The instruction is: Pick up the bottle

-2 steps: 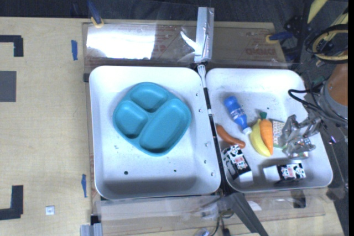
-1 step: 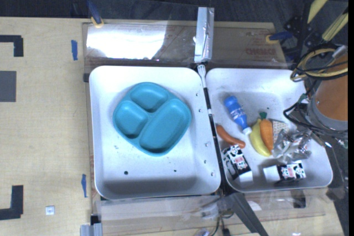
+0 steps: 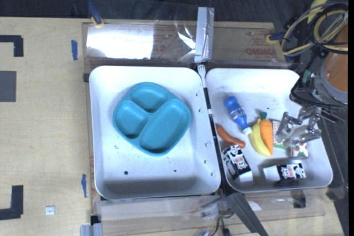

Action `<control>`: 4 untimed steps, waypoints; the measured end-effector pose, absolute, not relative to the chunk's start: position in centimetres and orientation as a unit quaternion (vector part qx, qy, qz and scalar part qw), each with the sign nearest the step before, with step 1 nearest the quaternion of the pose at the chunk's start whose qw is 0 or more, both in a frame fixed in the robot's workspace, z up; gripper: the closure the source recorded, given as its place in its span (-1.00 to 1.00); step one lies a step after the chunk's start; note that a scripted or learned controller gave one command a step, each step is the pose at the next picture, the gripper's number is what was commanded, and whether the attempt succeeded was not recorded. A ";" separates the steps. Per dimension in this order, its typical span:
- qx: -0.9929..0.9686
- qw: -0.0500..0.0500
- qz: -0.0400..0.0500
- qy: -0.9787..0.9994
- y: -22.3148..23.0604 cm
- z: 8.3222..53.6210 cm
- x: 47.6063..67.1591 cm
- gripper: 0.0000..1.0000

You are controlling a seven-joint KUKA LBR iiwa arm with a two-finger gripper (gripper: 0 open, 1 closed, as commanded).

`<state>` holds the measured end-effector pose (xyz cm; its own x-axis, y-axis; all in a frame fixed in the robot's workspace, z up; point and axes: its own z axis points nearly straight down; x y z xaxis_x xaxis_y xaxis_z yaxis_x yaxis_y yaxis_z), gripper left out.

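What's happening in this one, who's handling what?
A grey robot arm reaches in from the right, its pincer hanging over the right bin, beside the carrot and banana. The blue bottle it is meant to pick up lies untouched farther left. The left bin holds a blue divided plate.

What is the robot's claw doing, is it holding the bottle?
Gripper: low in the right bin, apart from the bottle, holding nothing seen; grip state cannot be told.

Can't tell my gripper [image 3: 297, 132] finger spacing, too small; arm [image 3: 332, 72] cut off at right edge; carton [image 3: 291, 172] print unreadable.
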<state>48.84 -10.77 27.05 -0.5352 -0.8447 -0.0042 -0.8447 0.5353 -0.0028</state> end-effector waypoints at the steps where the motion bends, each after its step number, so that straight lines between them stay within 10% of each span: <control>1: -0.530 0.001 0.000 0.848 -6.9 26.0 48.0 1.00; 2: -0.656 0.001 0.001 0.755 -10.4 23.0 48.0 1.00; 3: -0.622 0.002 0.000 0.783 -8.8 30.1 48.1 1.00; 4: -0.667 0.001 0.001 0.745 -8.6 20.6 48.0 1.00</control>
<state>47.99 -8.62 20.63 -0.1108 -0.9938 -0.0029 -0.9938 0.1108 -0.0007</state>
